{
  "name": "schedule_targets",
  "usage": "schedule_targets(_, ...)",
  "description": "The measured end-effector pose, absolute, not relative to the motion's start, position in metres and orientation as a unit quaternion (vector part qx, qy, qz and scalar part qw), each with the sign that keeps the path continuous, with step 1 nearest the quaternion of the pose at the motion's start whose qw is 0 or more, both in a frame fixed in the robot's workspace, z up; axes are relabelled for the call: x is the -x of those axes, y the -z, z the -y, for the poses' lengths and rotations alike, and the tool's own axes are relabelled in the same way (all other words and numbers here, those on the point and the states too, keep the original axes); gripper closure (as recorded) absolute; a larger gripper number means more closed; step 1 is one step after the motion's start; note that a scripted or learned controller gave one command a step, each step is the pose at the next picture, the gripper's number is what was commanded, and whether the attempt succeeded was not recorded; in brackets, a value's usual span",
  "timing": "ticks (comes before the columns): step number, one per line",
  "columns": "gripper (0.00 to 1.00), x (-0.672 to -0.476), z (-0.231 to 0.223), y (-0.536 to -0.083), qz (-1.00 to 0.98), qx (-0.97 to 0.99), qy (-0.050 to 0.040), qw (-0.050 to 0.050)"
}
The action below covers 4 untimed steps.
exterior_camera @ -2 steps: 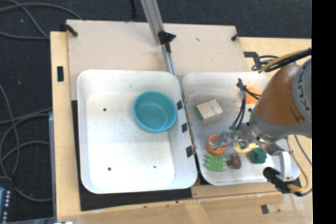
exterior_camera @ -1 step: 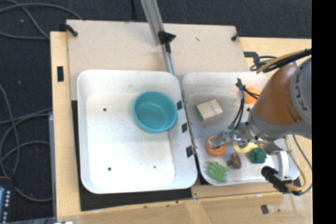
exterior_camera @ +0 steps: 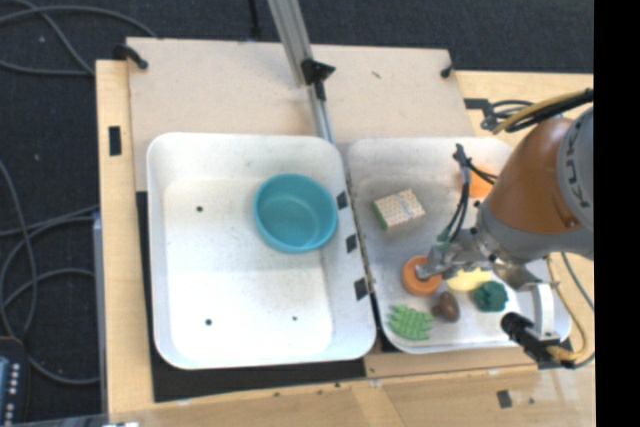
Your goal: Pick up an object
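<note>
Your arm (exterior_camera: 535,190) reaches in from the right, its glossy orange band bulging over the right bin (exterior_camera: 370,165), and the gripper (exterior_camera: 440,265) sits low inside that bin among a huddle of small objects. You cannot tell from this slant whether it is spread or closed; the metal tip is too small and tangled with cable, and nothing can be made out clamped in it.

Right at the gripper's tip lies a flat orange disc (exterior_camera: 420,277), round and matte, touching or nearly touching the metal. Just to the right of the tip rests a pale yellow piece (exterior_camera: 466,281), smooth and elongated like a little banana. Beside that, farther right, sits a dark green lump (exterior_camera: 490,296) with a bumpy outline. Just below the tip you have a small brown rounded thing (exterior_camera: 446,308), dull and pebble-like. Below and left of the tip lies a light green ridged piece (exterior_camera: 410,322), flat and leaf-shaped, near the bin's front rim. Above and left of the gripper, set apart from the cluster, is a cream block (exterior_camera: 399,209) with a fine grid texture, tilted.

Well off to the gripper's left, across the divide, a smooth teal bowl (exterior_camera: 295,212) sits upright in the left bin (exterior_camera: 180,315), whose white floor looks scuffed and speckled.
</note>
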<state>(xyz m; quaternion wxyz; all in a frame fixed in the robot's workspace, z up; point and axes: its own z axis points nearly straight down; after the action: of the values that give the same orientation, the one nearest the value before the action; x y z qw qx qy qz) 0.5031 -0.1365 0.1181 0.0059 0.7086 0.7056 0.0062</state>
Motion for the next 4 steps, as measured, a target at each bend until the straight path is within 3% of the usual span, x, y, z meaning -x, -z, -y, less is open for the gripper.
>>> schedule_targets(1,1.0,-0.504,0.143,-0.181,-0.708,-0.706,-0.002,0.004)
schedule_targets(2,1.0,-0.506,0.143,-0.206,-0.709,-0.706,-0.0016,0.002)
schedule_targets(4,1.0,-0.526,0.047,-0.231,-0.71,-0.704,-0.0017,0.001)
